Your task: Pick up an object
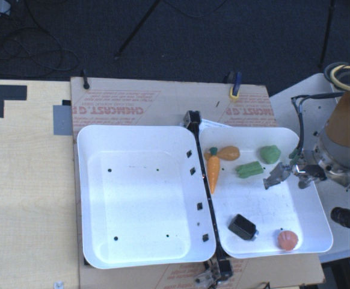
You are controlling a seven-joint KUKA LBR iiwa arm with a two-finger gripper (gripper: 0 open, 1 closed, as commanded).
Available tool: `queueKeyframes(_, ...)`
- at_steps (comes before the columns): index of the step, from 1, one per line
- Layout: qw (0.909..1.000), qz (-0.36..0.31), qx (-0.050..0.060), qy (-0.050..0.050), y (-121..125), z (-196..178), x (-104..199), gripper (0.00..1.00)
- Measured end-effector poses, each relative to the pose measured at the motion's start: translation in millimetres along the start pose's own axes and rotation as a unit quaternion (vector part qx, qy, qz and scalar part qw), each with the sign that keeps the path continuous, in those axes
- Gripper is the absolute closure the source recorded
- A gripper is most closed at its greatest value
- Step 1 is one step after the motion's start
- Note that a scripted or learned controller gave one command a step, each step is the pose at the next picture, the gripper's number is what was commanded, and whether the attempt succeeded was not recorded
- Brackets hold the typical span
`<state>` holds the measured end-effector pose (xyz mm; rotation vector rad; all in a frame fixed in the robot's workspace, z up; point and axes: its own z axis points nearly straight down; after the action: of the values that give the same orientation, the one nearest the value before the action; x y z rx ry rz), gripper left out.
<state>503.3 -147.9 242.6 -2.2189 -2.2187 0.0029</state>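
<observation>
The right bin (310, 221) holds several objects. An orange carrot (213, 172) lies along its left wall, with an orange-brown lump (228, 153) touching its top end. A long green piece (249, 170) and a round green piece (270, 153) lie at the back. A black block (243, 227) and a pink-red ball (287, 240) sit near the front. My gripper (290, 177) hovers over the right side of this bin, just right of the long green piece. It is open, with nothing between its fingers.
The left bin (97, 161) adjoins the right one along a black divider (204, 185). Both rest on a cardboard sheet (133, 104) on the wooden bench. Cables and arm hardware (337, 131) crowd the right bin's right edge.
</observation>
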Motion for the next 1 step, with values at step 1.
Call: queueKeyframes(1, 1.0, -0.002, -0.001, 0.0, -28.6, -51.6, 56.5, 0.0)
